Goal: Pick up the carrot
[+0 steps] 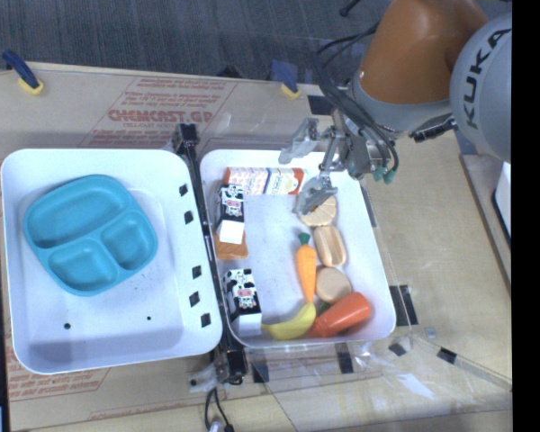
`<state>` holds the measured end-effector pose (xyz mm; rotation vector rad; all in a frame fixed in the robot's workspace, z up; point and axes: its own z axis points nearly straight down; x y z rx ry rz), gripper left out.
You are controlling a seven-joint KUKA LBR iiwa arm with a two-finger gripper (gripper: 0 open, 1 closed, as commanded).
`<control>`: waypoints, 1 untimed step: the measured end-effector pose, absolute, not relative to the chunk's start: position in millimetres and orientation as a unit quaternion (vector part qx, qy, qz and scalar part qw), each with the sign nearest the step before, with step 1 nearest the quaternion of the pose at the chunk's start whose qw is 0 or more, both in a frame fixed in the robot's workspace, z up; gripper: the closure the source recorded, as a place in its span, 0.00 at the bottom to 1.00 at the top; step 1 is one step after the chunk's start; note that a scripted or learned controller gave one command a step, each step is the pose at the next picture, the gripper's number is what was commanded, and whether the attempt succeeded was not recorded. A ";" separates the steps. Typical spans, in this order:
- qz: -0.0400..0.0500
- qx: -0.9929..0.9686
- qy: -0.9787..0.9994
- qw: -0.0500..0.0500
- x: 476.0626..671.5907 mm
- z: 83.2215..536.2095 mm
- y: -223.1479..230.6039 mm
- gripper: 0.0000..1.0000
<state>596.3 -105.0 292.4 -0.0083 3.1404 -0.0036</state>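
Orange tapered plastic carrot: lying in right white bin, beside tan bread pieces. Metal two-finger gripper: above bin's far end, jaw state indiscernible.

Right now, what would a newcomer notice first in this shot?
The big orange-banded arm at upper right, its gripper low over the right bin's far end. Then the bright blue divided plate alone in the left bin, and the carrot amid crowded toy food.
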 end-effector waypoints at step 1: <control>0.001 -0.085 0.996 -0.002 552.7 184.5 -103.1 0.00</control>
